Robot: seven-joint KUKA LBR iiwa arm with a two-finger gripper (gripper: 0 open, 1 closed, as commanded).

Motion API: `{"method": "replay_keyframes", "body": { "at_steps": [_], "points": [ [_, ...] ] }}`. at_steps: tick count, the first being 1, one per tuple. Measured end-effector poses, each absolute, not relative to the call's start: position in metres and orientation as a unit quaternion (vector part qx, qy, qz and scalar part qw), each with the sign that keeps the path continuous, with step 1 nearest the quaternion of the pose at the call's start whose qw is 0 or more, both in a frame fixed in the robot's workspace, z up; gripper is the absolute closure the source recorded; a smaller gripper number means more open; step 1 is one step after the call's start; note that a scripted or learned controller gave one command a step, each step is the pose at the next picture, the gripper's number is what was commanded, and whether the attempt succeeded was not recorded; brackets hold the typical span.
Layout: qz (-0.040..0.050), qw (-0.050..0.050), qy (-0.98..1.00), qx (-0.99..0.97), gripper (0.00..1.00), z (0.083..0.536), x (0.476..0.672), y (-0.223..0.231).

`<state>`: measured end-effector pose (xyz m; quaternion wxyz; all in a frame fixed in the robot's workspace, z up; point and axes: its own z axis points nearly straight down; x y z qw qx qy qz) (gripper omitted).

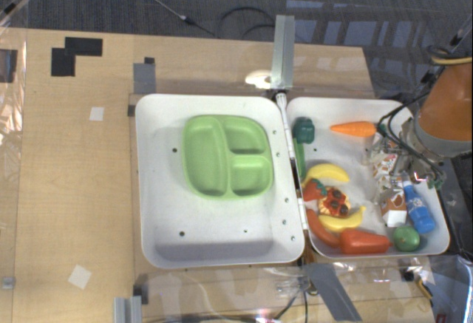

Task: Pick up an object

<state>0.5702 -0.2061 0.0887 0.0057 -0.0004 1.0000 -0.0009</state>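
the arm comes in from the right edge, its orange band broad and rounded above a grey wrist ring. dark cables loop off the wrist to its left. the wrist points downward, and the gripper hangs below and to its left. the fingertips are too cluttered to read clearly.
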Motion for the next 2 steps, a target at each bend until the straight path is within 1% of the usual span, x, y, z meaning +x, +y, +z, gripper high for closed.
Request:
{"method": "replay_keyframes", "body": {
  "at_steps": [1, 2],
  "points": [
    [-0.0012, 0.007, 0.999, 0.042, 0.00, 0.089, 0.542, -0.199],
    [-0.0011, 0.008, 0.994, 0.108, 0.00, 0.090, 0.502, -0.188]
  ]
}}
